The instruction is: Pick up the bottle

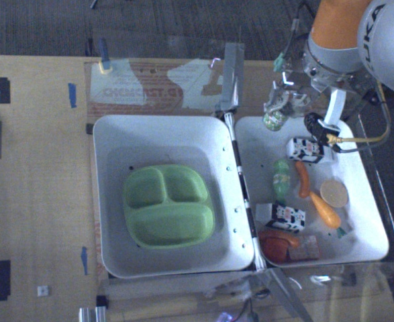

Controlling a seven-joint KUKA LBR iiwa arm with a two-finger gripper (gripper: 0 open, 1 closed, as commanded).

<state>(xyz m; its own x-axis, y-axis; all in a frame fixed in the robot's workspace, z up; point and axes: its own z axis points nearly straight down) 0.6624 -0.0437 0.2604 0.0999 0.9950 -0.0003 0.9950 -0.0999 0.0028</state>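
My gripper hangs over the back left corner of the right bin, under the grey arm with its orange band. A small clear bottle with a green end sits between the fingers, lifted above the bin rim and tilted. The gripper is shut on it. A second small green bottle-like item lies on the right bin's floor, near its left wall.
The right bin also holds two cow-patterned cartons, an orange sausage, a carrot, a tan disc and a red item. A green divided plate lies in the left bin.
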